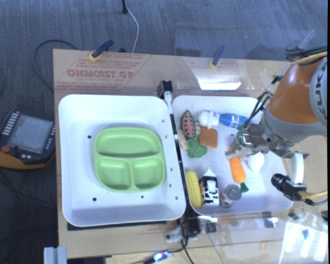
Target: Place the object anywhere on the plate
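The tool (243,142) hovers low in the right bin (264,202), directly over the carrot (238,170), likely lining up a grasp; its opening I cannot tell. Plate (129,158) waits well left.

A pale green plate (130,158) sits in the white left bin (77,202). In the white right bin (264,205): an orange carrot (238,171) with a green stem, a yellow corn cob (193,185), a red watermelon slice (188,125) with dark seeds, a blue-and-white bottle (223,119), an orange-brown lump (209,137), a green leafy piece (195,147), a black-and-white carton (210,191) and a grey can (230,194).
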Action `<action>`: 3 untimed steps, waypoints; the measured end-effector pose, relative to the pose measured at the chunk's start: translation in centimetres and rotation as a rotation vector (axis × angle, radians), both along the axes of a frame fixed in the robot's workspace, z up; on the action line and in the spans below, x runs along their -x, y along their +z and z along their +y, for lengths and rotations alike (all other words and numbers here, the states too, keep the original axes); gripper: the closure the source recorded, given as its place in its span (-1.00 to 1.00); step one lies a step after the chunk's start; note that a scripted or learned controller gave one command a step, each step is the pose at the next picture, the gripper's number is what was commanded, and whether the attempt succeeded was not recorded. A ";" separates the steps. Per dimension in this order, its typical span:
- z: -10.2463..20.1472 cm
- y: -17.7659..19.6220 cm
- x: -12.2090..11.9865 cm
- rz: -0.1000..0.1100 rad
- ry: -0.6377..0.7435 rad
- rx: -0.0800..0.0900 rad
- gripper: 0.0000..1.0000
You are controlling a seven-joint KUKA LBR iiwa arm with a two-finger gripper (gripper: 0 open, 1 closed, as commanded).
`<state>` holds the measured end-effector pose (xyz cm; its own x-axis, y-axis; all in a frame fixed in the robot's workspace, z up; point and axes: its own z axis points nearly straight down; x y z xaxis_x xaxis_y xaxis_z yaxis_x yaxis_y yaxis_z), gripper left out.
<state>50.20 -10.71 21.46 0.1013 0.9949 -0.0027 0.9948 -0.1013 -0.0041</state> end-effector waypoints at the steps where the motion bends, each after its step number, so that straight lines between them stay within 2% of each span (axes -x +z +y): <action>1: 9.2 -3.4 2.1 0.007 0.032 -0.004 1.00; 2: 15.1 -0.2 1.4 0.000 0.059 -0.002 1.00; 3: 14.9 -0.3 1.5 0.002 0.055 0.000 -1.00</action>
